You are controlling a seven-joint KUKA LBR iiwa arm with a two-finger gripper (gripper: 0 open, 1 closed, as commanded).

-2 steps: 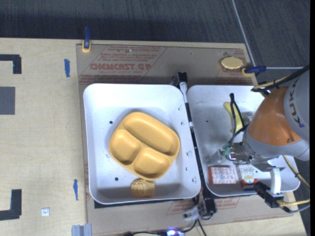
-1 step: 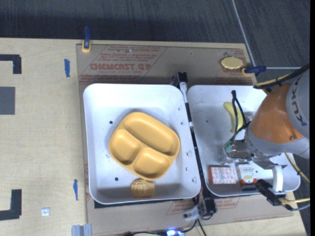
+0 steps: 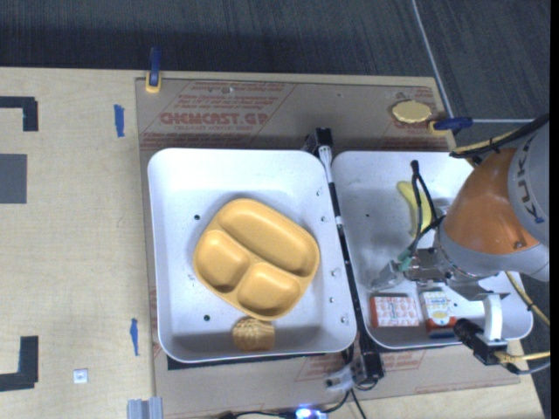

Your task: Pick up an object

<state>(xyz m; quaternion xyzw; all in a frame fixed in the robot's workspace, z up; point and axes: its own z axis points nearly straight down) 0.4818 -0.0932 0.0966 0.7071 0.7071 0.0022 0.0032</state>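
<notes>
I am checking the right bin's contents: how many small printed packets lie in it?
2. One red-and-white packet lies near the right bin's front wall; a second packet lies just right of it, beside the arm. The arm may hide more.

Yellow divided tray (image 3: 255, 256) in left bin (image 3: 166, 234), arm (image 3: 489, 221) over right bin (image 3: 371, 177)

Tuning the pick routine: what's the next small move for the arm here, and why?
Probably a short descent onto the red-and-white packet. The gripper sits low in the right bin, just above that packet, with nothing visibly held. The yellow banana-like item lies farther back, and the divided yellow tray is in the left bin.
</notes>
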